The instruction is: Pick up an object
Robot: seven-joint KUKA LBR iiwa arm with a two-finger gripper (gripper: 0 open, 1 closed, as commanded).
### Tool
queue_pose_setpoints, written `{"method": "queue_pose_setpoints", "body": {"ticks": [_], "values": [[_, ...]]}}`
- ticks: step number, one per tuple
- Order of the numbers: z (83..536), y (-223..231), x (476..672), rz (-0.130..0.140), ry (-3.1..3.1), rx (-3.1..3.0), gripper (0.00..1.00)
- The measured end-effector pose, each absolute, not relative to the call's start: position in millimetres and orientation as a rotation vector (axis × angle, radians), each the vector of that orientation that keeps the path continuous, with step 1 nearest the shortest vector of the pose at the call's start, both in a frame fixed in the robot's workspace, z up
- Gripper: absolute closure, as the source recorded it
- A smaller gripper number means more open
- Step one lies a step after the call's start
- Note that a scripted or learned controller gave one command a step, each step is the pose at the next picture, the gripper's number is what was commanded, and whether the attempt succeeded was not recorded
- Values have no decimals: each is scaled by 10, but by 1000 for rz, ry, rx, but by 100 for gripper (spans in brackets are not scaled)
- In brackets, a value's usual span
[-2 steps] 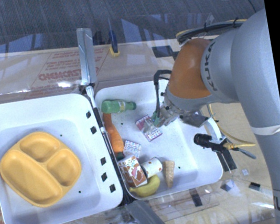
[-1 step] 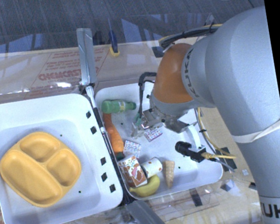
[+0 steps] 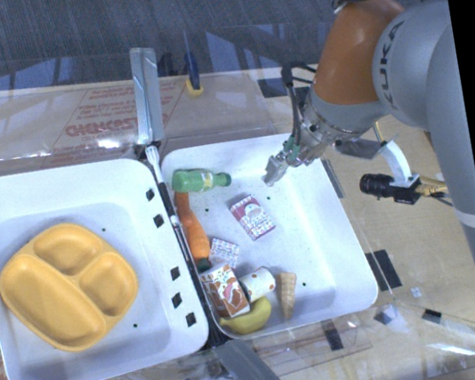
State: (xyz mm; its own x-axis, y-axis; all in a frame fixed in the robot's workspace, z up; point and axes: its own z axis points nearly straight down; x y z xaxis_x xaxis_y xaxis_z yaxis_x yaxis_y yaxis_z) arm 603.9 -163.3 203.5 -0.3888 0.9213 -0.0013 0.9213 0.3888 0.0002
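Red-and-white, a small carton [image 3: 252,216] lies flat near the middle of the right bin [image 3: 339,258], and everything else there is placed around it: a green bottle [image 3: 199,180] up and to its left on its side, an orange carrot [image 3: 192,228] to its left along the bin's left wall, a small patterned packet [image 3: 224,250] just below-left. Further down from the carton sit a printed can [image 3: 224,290], a white cup [image 3: 258,282], a banana [image 3: 248,317] and an ice-cream cone [image 3: 287,293], crowded together. Above-right of the carton the tool [image 3: 273,172] hangs over bare bin floor, holding nothing; I cannot tell how wide it stands. Left of the carton, the other bin [image 3: 13,357] holds a yellow divided plate [image 3: 68,285]. Both bins rest on the worktop [image 3: 99,117].
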Motion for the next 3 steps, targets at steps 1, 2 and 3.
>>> {"method": "queue_pose_setpoints", "body": {"ticks": [1, 2, 3], "values": [[2033, -1632, 6038, -1, 2617, 1736, 0], [936, -1514, 6036, -3, 2618, 1742, 0], [1039, -1509, 6041, -3, 2622, 1736, 100]]}}
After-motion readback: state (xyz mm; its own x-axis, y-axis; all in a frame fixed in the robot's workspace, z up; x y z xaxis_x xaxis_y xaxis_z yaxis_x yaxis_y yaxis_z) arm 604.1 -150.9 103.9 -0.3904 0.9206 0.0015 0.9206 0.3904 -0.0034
